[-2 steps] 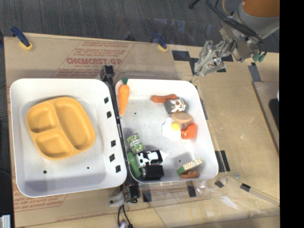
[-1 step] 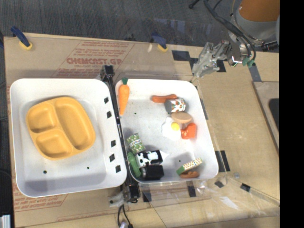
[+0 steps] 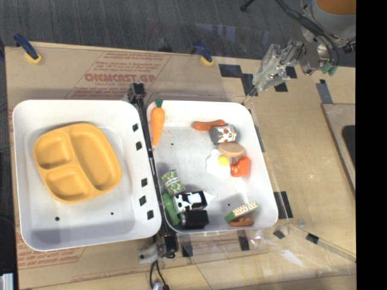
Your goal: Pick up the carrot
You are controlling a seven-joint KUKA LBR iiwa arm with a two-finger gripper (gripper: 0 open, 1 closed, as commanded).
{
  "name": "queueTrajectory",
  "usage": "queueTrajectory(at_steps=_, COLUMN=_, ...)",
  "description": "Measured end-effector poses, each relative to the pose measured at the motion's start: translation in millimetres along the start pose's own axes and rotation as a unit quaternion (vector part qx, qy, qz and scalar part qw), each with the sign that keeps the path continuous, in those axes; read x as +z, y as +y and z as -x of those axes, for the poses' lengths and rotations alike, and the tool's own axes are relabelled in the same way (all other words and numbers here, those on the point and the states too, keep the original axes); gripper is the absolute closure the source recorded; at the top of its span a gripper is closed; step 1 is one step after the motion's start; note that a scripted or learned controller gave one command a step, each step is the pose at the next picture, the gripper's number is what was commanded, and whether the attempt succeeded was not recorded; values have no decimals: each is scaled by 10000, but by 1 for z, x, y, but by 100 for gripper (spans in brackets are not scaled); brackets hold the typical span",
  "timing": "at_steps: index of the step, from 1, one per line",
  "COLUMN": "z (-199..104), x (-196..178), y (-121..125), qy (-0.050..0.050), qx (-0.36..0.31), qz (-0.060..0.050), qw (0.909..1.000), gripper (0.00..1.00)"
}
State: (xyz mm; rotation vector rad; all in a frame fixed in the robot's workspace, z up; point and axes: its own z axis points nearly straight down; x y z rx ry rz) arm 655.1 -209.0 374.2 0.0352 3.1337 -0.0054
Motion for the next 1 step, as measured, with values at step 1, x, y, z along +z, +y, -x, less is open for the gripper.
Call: queueTrajectory(at_steps=1, z=-2, x=22, y=1, qy=24, qx=-1047, qz=15, qw=9945, gripper=100)
